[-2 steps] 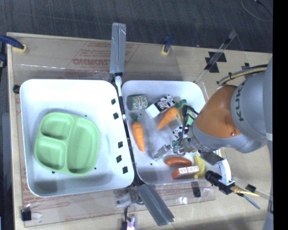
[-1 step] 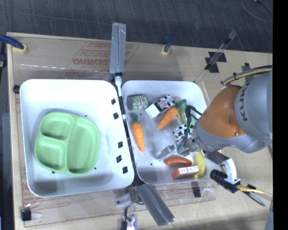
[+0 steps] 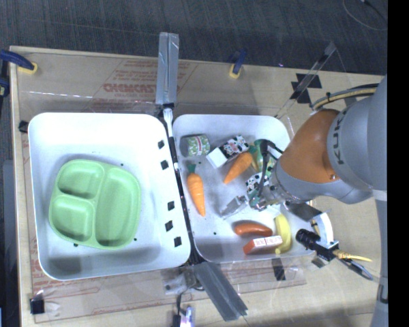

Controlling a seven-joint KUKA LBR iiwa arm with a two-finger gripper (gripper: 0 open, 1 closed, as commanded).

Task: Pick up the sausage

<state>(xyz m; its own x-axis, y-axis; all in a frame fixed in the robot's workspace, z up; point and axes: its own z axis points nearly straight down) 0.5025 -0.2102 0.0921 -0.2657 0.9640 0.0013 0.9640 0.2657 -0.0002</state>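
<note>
The sausage (image 3: 248, 228) lies flat near the lower edge of the right bin (image 3: 211, 125), a reddish-brown link stretched roughly left to right, low and right of the frame's centre. Just below and right of it sits a red packet with a white label (image 3: 262, 244), so close that the two may be touching, and a yellow banana (image 3: 282, 233) stands at the sausage's right end, beside the packet. Up and to the left a small grey piece (image 3: 232, 206) lies near, and further left a carrot (image 3: 196, 192) runs along the bin's left wall; a second carrot (image 3: 238, 167), a green-labelled can (image 3: 196, 144) and a black-and-white toy (image 3: 234, 144) fill the upper part of the bin. The end effector (image 3: 261, 191) hangs just above and right of the sausage, among dark clutter under the arm's orange band, and whether it is open or closed I cannot tell. The left bin (image 3: 41, 131) holds a green divided tray (image 3: 95, 203). The main risk, as I judge it, is crowding: a descent slightly low or right could catch the packet or banana instead, or push the sausage against the bin wall. A round link may also roll or slip out of a pinch across its width.
</note>
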